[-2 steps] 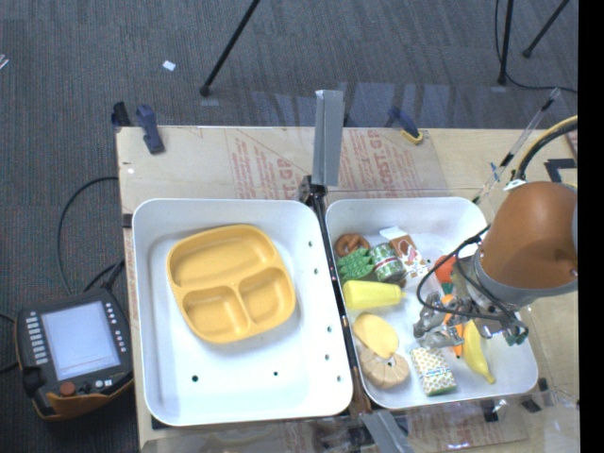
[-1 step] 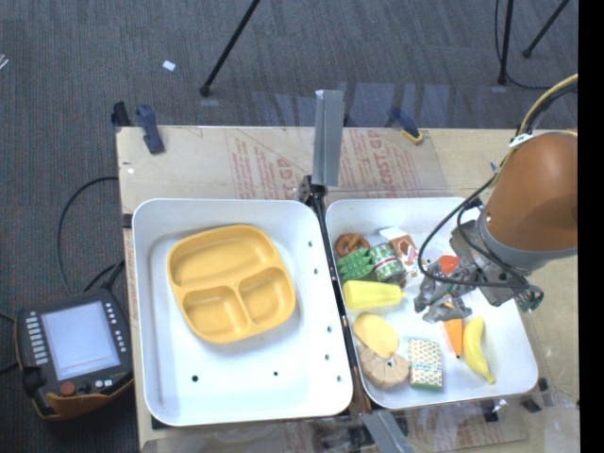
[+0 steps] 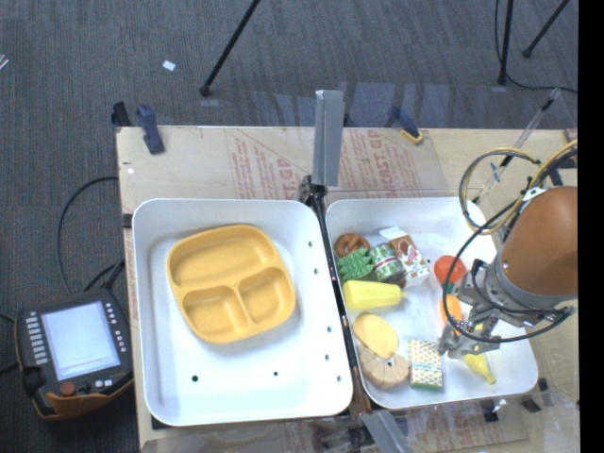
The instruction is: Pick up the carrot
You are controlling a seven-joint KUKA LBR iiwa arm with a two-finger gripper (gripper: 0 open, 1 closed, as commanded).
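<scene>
Dark carpet surrounds my worktop (image 3: 274,163); my claw (image 3: 462,333), its grip unclear to me, hovers at the carrot (image 3: 453,308), so closing on it comes next.

The arm (image 3: 543,243) showed a rounded, glossy orange band above a grey wrist section. Thin black cables looped around it in wide arcs, with a pale cable strand among them. The gripper (image 3: 462,340) below was dark grey metal.
</scene>
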